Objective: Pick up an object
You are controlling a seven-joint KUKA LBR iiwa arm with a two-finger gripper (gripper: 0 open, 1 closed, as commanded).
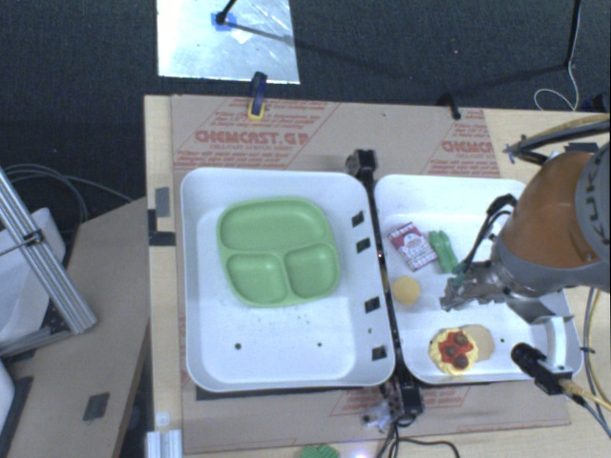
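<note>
The right bin (477, 194) holds a small red and white packet (410, 246), a green stick-shaped piece (444, 250), a yellow ball (408, 290) and a toy pizza (455, 348) with red toppings on a tan base. My gripper (460, 292) hangs low over the right bin, just right of the yellow ball and above the pizza. Its dark fingers point left and down, and nothing shows between them. The orange wrist band (558, 218) sits above and to the right.
The left bin (205, 256) bears a green divided plate (280, 251). A black divider with clips (372, 265) runs between the bins. Cables (573, 122) trail along the right side, and a metal frame (38, 265) stands at the far left.
</note>
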